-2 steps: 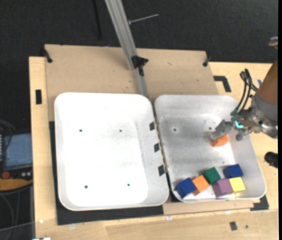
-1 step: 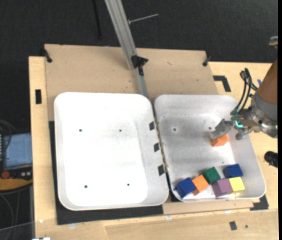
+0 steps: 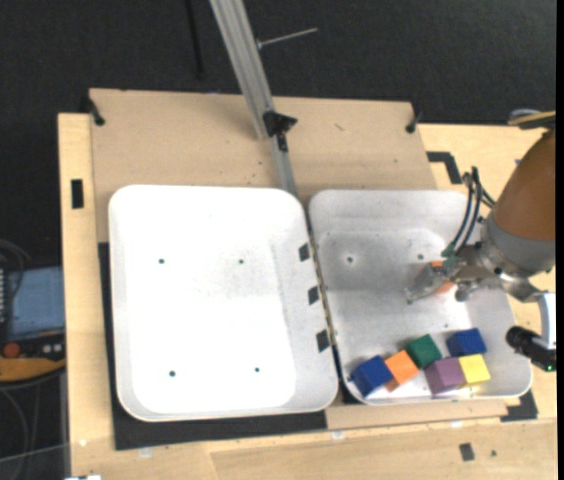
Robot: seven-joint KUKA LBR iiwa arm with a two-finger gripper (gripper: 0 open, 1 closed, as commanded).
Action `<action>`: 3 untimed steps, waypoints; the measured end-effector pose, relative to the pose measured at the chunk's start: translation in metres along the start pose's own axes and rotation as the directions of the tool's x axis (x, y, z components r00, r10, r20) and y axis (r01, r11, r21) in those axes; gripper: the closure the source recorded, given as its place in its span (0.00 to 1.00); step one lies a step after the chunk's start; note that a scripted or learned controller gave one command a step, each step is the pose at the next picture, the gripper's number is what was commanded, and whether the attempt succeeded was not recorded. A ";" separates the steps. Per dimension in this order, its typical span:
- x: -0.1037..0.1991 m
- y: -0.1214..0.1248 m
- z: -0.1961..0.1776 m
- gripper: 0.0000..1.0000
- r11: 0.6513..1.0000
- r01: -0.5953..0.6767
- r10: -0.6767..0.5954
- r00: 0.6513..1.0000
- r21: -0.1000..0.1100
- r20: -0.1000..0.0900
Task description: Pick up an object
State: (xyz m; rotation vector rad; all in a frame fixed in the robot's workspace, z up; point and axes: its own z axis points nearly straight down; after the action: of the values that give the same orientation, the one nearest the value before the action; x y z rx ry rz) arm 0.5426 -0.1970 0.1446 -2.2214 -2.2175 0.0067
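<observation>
Landmark = right bin [image 3: 382,218]. Far to its left, off the bench: blue box [image 3: 37,300] with cables on the dark floor. Left bin [image 3: 212,298] sits just beside the right bin, rims touching along the middle, a few dark specks on its floor. Grey metal pole [image 3: 247,68] slants up from the bench behind the seam between the bins. Inside the right bin, along its near edge, a cluster of blocks: blue block [image 3: 371,374] nearest the left bin, orange block [image 3: 401,366] touching it, green block [image 3: 423,350] just behind, purple block [image 3: 447,375], yellow block [image 3: 475,369] beside the purple one, second blue block [image 3: 466,343] behind the yellow. Gripper [image 3: 440,280] low over the middle of the right bin, well apart from the cluster; something small and orange-red shows at the fingertips, too blurred to tell if it is gripped or how far the fingers are spread. Arm [image 3: 527,208] enters over the right bin's right rim, orange band above the wrist
</observation>
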 end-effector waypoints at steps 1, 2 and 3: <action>-0.002 0.001 0.048 0.00 1.000 -0.001 0.001 1.000 -0.008 0.003; -0.002 0.003 0.035 1.00 1.000 -0.007 0.007 1.000 -0.013 0.001; -0.005 -0.001 -0.028 1.00 1.000 -0.002 0.002 1.000 -0.013 0.001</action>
State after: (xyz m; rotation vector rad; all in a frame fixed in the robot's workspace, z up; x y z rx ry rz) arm 0.5418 -0.2024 0.1728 -2.2308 -2.2224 -0.0058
